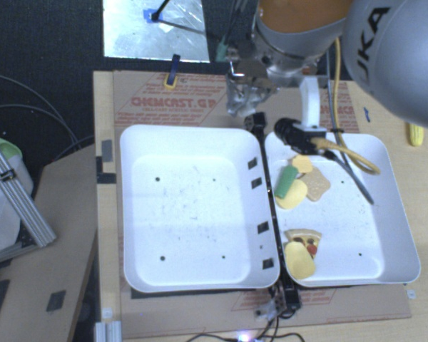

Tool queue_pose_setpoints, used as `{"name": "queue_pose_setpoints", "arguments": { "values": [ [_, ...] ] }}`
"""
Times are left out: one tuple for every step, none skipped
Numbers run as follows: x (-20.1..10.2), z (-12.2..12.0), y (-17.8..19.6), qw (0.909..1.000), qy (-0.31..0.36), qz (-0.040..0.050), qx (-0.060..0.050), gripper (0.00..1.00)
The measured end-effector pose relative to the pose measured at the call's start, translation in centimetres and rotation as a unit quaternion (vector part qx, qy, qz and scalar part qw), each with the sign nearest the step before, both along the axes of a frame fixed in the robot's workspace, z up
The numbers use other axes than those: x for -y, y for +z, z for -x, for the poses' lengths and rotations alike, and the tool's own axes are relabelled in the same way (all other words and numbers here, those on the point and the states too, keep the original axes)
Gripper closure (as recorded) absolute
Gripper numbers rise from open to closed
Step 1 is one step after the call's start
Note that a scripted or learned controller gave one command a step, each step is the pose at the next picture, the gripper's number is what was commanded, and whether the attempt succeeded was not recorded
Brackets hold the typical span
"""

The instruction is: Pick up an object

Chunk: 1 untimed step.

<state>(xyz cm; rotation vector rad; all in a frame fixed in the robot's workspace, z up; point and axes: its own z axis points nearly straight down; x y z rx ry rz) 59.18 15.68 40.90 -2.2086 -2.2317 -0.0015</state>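
Your jaws (244,100) hang above the far edge of the counter, just behind the seam between the two shallow white plastic bins; whether they are parted or clenched you cannot tell, and nothing shows between them. The pickable things lie in the right bin (396,255), crowded against its left wall: a green cylinder (286,182) touching a yellow lump (292,197), a tan cracker-like piece (317,184), a toy pizza slice (304,239). Your risk: descending here, the jaws would likely strike the bin rims or close on two touching pieces.
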Motion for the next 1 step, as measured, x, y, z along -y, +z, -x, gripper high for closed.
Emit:
{"name": "queue_pose_setpoints", "arguments": {
  "values": [
    [-7.21,-1.38,2.88,1.0000,0.000,-0.0011,0.003,1.00]
  ]
}}
